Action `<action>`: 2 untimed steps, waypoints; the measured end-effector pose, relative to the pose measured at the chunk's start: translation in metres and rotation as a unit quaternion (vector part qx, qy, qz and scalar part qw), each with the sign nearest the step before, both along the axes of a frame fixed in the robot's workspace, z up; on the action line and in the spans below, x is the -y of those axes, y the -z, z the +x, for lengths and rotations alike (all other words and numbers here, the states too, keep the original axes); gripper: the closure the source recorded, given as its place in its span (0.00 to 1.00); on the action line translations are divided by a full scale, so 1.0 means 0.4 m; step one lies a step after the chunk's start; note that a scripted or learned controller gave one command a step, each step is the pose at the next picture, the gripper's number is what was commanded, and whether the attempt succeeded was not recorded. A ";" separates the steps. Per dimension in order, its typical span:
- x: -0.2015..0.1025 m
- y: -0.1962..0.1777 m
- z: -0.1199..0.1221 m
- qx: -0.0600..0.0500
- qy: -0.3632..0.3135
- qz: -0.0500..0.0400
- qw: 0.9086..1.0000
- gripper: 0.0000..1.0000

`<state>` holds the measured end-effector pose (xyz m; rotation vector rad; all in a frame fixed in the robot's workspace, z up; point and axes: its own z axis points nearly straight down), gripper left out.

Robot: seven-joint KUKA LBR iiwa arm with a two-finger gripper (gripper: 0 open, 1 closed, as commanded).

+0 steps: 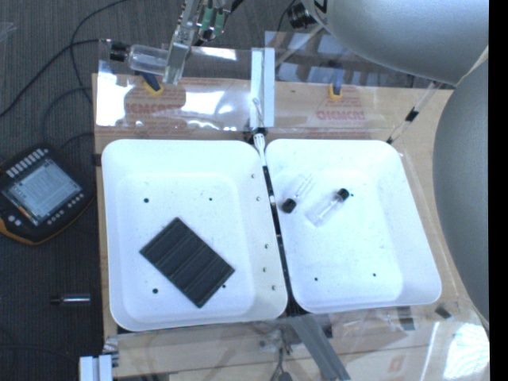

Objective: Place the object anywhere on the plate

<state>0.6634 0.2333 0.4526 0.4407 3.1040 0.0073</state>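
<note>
Grey KUKA arm point(397, 22) w/ big rounded body filling top-right, reaching toward top edge of bench. Two-finger gripper point(176, 71) up beyond far rim of left bin, over clear plastic sheet point(190, 105) at bench's back edge, tilted down-left. Clear glassy cylinder point(147, 57) seen just beside gripper tip; can't tell whether touching or gripped. Finger spread: cannot tell, too small and blurred.

Left shallow white bin point(119, 213): dark grey ribbed rectangular plate point(187, 261) lying flat, rotated diagonally, toward bin's near-centre, closer to front edge. Nothing on it.

Right shallow white bin point(397, 228): two small clear plastic vials w/ black caps, near back-left corner. First vial point(295, 194) just beside left rim, cap pointing down-left. Second vial point(329, 205) just to its right, cap pointing up-right. Both on their sides, near each other but apart. Well apart from plate, separated by the bins' rims.

Off bench, left: black teach pendant w/ grey screen point(40, 194) on dark floor.
</note>
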 end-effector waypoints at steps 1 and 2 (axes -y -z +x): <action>-0.001 -0.024 0.002 0.001 0.000 0.001 1.000 1.00; -0.002 -0.047 0.004 0.003 0.000 0.002 1.000 1.00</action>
